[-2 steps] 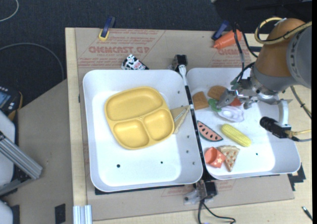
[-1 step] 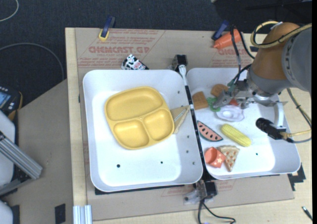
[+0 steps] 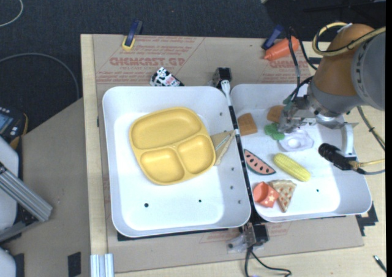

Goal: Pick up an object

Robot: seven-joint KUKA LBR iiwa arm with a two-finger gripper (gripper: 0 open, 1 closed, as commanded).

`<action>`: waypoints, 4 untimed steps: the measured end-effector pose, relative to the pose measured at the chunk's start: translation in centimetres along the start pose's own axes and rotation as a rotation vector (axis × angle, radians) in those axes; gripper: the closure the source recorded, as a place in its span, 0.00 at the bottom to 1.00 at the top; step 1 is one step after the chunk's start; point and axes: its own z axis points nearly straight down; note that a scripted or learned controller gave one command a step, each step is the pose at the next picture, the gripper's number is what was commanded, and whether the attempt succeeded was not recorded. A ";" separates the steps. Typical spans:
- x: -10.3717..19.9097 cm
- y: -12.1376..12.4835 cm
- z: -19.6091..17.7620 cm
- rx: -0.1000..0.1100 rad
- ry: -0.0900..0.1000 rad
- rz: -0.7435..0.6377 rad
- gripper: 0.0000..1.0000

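My gripper (image 3: 288,127) hangs low over the back of the right bin (image 3: 355,193), just above a green toy piece (image 3: 272,130) and a brown piece (image 3: 275,113). A pale clear piece (image 3: 296,143) lies right below the gripper. Toy food lies further forward in that bin: a tan bread slice (image 3: 247,124), a watermelon slice (image 3: 258,163), a yellow corn cob (image 3: 291,166), a red tomato (image 3: 264,193) and a waffle wedge (image 3: 283,193). The wrist hides the fingers.
The left bin (image 3: 122,208) holds a yellow three-part plate (image 3: 171,144) and a tan wedge (image 3: 222,143) by the divider. Clamps sit on the bench's back edge, orange (image 3: 280,48) and blue-yellow (image 3: 130,35). A black-and-white object (image 3: 164,78) lies behind the left bin.
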 end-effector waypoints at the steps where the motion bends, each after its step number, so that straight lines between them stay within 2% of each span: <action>1: 0.0 0.6 -4.4 0.007 -0.001 0.000 1.00; 3: -0.6 0.2 -12.6 0.007 0.000 -0.001 1.00; 4: 4.7 0.8 -13.5 0.008 0.002 -0.006 1.00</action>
